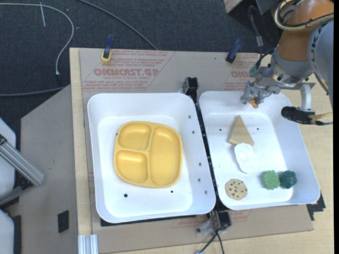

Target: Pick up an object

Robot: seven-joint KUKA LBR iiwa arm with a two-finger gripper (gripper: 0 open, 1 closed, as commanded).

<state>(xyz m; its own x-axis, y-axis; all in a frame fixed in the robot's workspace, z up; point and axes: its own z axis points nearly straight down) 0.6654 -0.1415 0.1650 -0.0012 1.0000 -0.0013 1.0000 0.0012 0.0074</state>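
Now my end effector [256, 95] hovers at the right bin's [302, 142] twelve o'clock rim, its state I cannot tell; next, descend toward the tan wedge [240, 132] at six o'clock.

glossy yellow plastic tray [149, 153], smooth white bins [100, 142]

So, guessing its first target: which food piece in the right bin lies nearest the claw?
The tan wedge, lying just below the claw; the white piece, cookie and green pieces lie farther.
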